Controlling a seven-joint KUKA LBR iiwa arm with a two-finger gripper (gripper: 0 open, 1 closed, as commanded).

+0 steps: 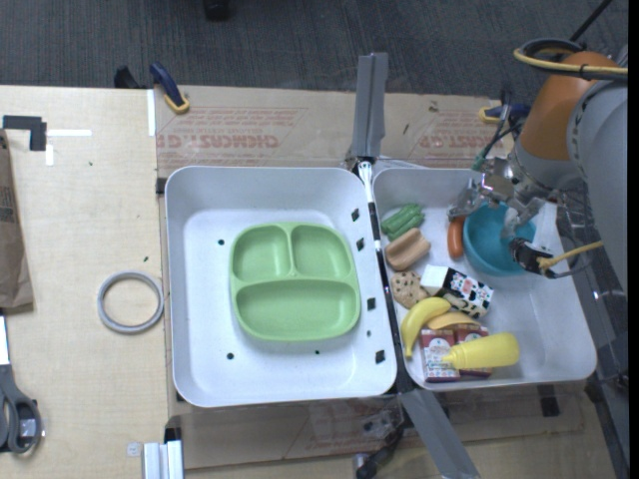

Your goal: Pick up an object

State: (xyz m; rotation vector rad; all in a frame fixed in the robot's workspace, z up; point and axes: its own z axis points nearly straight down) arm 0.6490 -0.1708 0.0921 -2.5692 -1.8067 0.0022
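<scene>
Blue bowl (492, 242) | round, tilted | right bin (559, 352) | under jaws (494, 206)

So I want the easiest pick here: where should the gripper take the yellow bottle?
Probably across the yellow bottle's round body, from above. It lies on its side on top of the pile, with bare bin floor beyond it.

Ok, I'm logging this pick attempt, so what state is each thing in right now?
Green divided plate: flat in the left bin, nothing on it.
Blue bowl: in the right bin, tilted, under the gripper.
Banana: lying among the food.
Yellow bottle: on its side.
Red box: flat, partly under the bottle.
Grey ring: flat on the bench, outside both bins.
</scene>
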